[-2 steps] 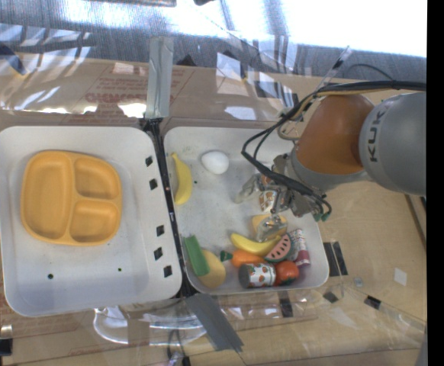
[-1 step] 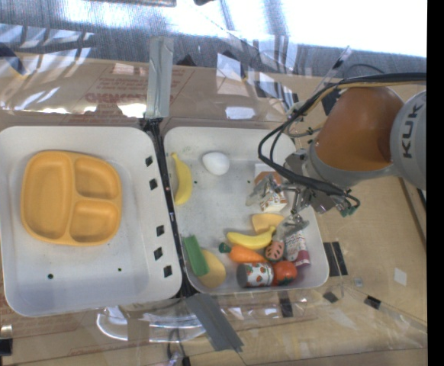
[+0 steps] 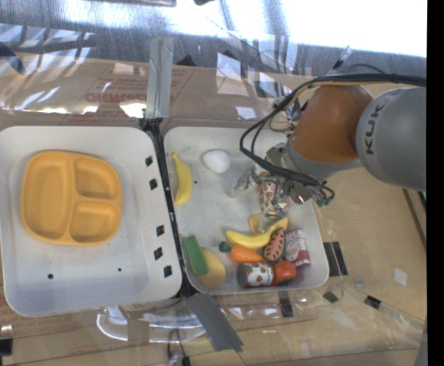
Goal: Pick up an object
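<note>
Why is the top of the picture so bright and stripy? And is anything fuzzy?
In the camera view, strong light washes out the top edge, and shiny plastic sheet over the cardboard throws streaky glare. The gripper area looks cluttered and a bit soft, so its details are hard to read. The yellow tray and the egg look evenly lit and clear.

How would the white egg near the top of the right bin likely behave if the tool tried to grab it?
The egg looks smooth and rounded, so it would probably slip or squirt out between fingers. It lies alone on bare bin floor, so a nudge would likely send it rolling. It is probably a light, stiff toy, though that cannot be confirmed.
</note>
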